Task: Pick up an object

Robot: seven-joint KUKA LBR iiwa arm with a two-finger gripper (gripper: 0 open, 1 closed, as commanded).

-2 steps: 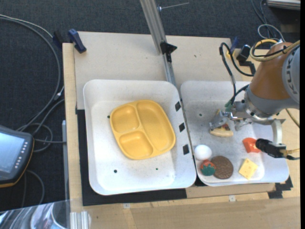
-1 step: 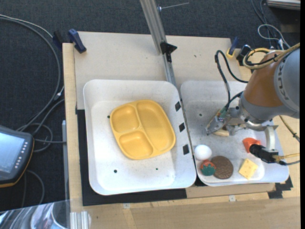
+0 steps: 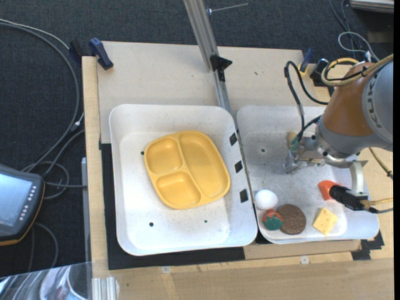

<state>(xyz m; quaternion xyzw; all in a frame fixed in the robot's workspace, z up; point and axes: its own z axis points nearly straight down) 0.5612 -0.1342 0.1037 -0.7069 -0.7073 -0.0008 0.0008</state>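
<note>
My gripper (image 3: 291, 162) hangs low over the middle of the right bin (image 3: 269, 120), pointing down at bare bin floor, with nothing seen in its grasp. Along the bin's near edge lie a white ball (image 3: 266, 199), a small red and green piece (image 3: 272, 219), a brown round disc (image 3: 291, 219) and a yellow cheese wedge (image 3: 325, 220). An orange piece (image 3: 325, 188) sits right of the gripper, under the wrist. All of these lie apart from the gripper, nearer the camera.
The left bin (image 3: 125, 167) bears a yellow divided plate (image 3: 185, 169). A grey metal post (image 3: 203, 24) slants up from between the bins. The arm (image 3: 356, 114) with its cables covers the right bin's far right corner.
</note>
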